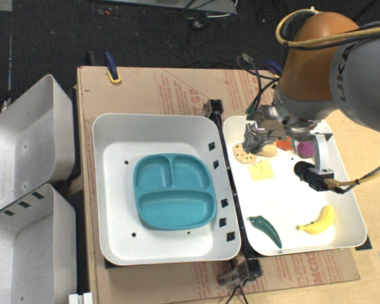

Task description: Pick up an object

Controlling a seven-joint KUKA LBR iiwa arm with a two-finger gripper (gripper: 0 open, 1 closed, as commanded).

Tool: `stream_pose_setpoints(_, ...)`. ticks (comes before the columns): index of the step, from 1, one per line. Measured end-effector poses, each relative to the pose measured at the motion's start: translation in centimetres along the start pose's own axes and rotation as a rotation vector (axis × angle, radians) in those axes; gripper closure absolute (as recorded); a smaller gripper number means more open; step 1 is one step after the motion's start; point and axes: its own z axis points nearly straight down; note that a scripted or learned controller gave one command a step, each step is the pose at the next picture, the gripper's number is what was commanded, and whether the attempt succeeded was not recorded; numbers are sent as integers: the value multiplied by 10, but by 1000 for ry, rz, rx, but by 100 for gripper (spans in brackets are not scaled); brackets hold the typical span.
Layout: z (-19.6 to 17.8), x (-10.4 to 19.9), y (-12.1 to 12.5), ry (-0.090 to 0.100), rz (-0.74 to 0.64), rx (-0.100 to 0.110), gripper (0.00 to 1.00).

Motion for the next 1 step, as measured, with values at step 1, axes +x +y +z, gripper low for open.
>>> stream_pose_setpoints(1,11,60,16,0,-2,-2,100)
